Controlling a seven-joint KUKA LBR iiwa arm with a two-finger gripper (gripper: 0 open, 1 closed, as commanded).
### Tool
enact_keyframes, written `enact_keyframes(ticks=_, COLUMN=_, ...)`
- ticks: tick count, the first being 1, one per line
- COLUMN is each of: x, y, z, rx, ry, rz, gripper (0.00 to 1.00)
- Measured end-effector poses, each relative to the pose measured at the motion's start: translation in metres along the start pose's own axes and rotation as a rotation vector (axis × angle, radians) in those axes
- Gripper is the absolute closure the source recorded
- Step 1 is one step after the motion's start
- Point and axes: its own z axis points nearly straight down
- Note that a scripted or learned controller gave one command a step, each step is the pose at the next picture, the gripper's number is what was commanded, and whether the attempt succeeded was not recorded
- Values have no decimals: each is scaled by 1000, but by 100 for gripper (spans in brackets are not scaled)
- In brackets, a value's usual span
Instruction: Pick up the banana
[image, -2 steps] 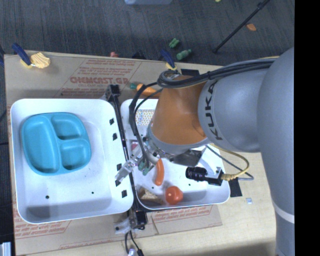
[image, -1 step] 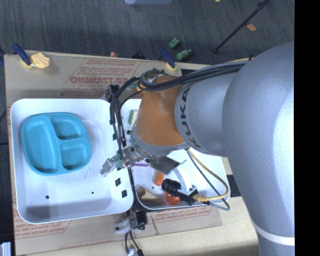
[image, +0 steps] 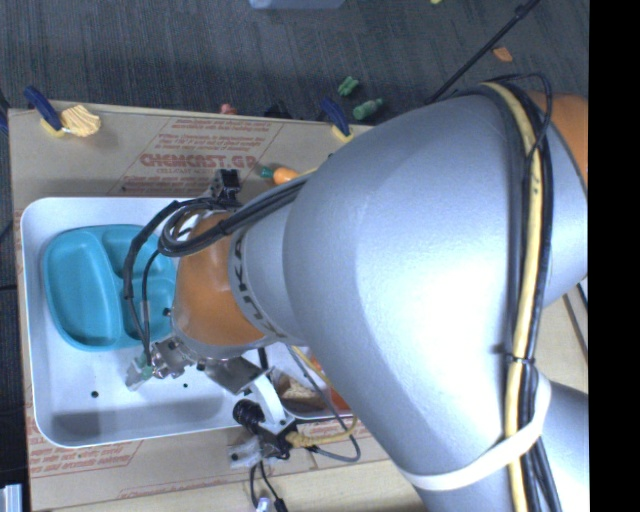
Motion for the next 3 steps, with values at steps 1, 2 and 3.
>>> enact_keyframes(ticks=1, x=-62, y=-3, z=-146, rx=-5, ry=-2, rz=-7, gripper=0)
enact_keyframes(ticks=2, x=-61, y=-3, z=-155, rx=-1, ry=-1, rz=-14, gripper=100)
enact_keyframes(ticks=3, x=-25, y=78, z=-273, rx=-4, ry=-1, rz=131, gripper=100)
